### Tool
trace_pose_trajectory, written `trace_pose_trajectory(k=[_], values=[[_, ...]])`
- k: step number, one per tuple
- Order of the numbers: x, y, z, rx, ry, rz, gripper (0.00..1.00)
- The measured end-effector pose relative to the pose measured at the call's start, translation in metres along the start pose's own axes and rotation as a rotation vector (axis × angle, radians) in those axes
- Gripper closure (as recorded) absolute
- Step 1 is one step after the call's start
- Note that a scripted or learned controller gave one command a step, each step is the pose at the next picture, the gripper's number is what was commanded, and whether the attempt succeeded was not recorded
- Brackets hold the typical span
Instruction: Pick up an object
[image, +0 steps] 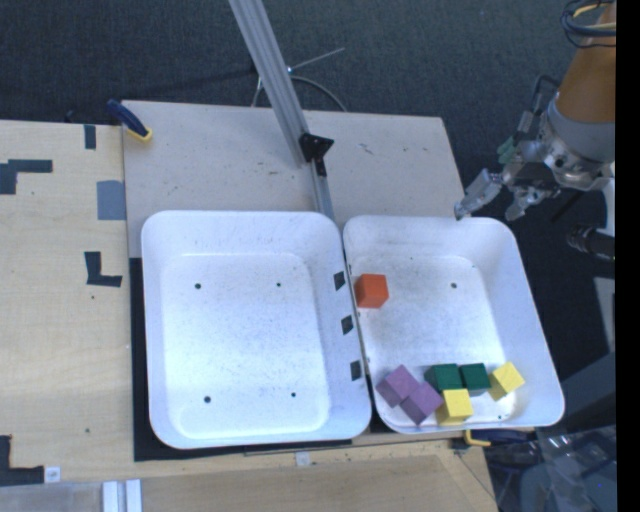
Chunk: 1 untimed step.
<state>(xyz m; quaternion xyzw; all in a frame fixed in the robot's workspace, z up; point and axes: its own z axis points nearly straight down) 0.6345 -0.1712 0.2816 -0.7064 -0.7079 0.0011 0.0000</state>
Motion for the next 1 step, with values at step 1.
trace_pose_trajectory(k=[1], values=[[0.0504, 0.0018, 0.0009, 0.000, 0.003, -0.003, 0.00]])
